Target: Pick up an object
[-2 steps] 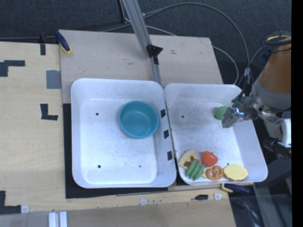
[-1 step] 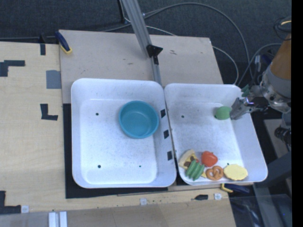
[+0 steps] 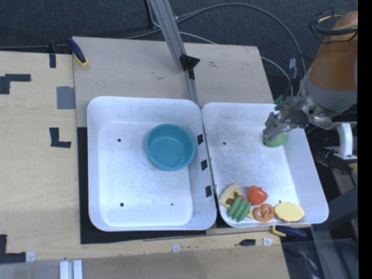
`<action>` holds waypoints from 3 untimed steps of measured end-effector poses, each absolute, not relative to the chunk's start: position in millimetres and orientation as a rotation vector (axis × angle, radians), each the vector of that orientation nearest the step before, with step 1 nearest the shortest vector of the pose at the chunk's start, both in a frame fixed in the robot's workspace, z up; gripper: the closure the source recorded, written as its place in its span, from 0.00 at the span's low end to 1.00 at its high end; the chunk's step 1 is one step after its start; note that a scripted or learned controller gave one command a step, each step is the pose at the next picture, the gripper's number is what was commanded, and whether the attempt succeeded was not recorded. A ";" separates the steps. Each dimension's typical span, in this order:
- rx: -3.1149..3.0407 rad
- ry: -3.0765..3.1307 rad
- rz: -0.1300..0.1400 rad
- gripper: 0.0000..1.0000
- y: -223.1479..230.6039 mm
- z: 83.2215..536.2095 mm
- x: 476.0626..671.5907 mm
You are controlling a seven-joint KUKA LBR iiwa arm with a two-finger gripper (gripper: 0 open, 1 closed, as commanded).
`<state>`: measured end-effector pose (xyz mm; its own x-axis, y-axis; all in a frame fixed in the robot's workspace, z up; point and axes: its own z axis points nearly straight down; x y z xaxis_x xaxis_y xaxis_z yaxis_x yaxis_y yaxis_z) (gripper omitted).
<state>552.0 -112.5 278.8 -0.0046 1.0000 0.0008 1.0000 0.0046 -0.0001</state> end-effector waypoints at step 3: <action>-2.216 -2.226 0.002 1.00 53.0 242.7 597.3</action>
